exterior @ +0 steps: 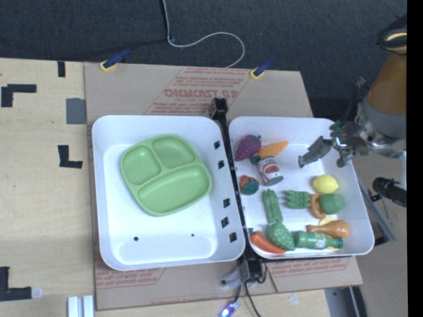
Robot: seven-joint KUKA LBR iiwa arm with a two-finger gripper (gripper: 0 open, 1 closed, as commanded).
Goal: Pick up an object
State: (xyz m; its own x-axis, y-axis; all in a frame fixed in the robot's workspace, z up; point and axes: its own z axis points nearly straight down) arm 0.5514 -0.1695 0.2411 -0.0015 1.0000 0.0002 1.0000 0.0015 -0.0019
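The gripper (322, 152) hangs over the upper right part of the right bin (299, 125) with its 2 fingers spread apart and nothing between them. Just below it lies a yellow lemon (325, 183), touching a green round fruit (332, 203). Further left are a purple grape bunch (248, 146), a small can (269, 170) and a carrot (273, 148), while the left bin (109, 177) holds a green divided plate (166, 173).

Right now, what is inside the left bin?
The left bin holds a green divided plate, its three compartments bare. Whatever lies beneath the plate is covered.
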